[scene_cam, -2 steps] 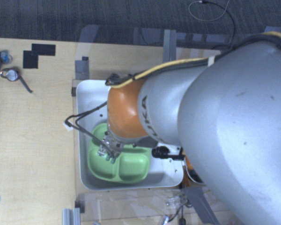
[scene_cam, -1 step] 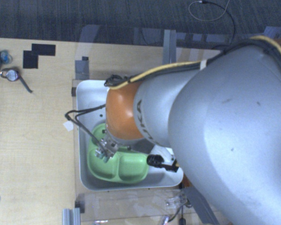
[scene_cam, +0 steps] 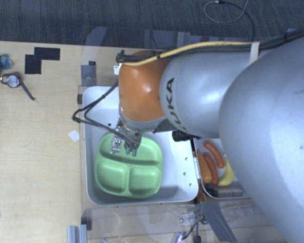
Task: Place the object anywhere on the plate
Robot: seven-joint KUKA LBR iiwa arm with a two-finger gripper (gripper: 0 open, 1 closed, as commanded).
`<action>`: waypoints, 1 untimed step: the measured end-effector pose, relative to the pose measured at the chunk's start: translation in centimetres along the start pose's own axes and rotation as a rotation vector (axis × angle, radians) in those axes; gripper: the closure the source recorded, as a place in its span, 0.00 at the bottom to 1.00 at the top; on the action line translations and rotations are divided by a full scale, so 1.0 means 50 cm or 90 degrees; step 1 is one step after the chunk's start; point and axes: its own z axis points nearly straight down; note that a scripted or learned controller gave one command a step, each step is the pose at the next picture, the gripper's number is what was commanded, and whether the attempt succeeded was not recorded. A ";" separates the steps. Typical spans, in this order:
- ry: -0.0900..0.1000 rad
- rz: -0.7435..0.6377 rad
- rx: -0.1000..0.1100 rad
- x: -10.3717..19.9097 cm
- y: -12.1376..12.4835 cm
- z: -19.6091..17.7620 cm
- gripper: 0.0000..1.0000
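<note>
From here the arm (scene_cam: 233,115) hides most of the right bin (scene_cam: 220,192) and the left bin's (scene_cam: 91,135) far corner; I can't tell the tool's (scene_cam: 124,146) grip.

Two bins (scene_cam: 142,199), one green plate (scene_cam: 129,173), two sausages (scene_cam: 213,153).

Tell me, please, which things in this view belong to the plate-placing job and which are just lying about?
Part of the job:
- green divided plate in the left bin
- tool over the plate's upper section

Just lying about:
- sausages and a yellow item in the right bin
- black tape patches on the bench
</note>
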 end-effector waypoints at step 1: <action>0.001 0.271 0.001 0.095 -0.023 -0.011 1.00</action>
